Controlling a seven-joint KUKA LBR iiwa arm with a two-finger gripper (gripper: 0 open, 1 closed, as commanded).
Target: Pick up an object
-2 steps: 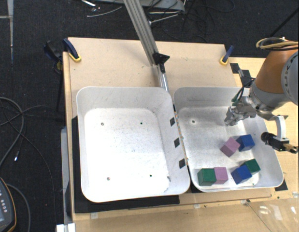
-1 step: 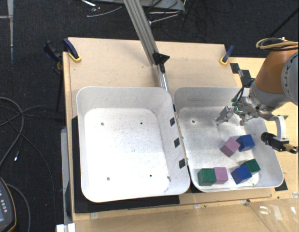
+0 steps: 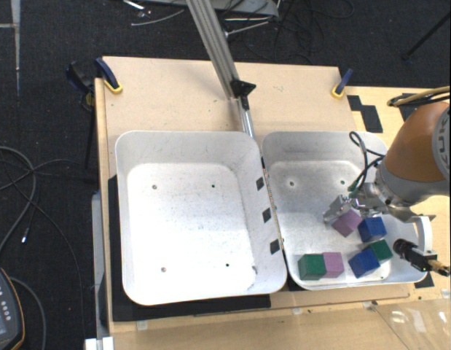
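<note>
From above, a pale wooden worktop (image 3: 181, 97) sits on dark carpet strewn with cables. Two shallow white plastic bins, speckled and round-cornered, lie side by side. The right bin (image 3: 305, 159) holds matte cubes: green (image 3: 311, 266), pink (image 3: 333, 264), two blue, and a purple cube (image 3: 347, 222) touching the hand (image 3: 344, 208); whether it grips is unclear.

Dark carpeted floor (image 3: 43, 42) all round, strewn with black cables (image 3: 21, 195). Pale wooden table (image 3: 181, 97) in the middle, clamps (image 3: 108, 75) at its far corners. Slanting metal pole (image 3: 214, 39) beyond. Even, flat light.
</note>
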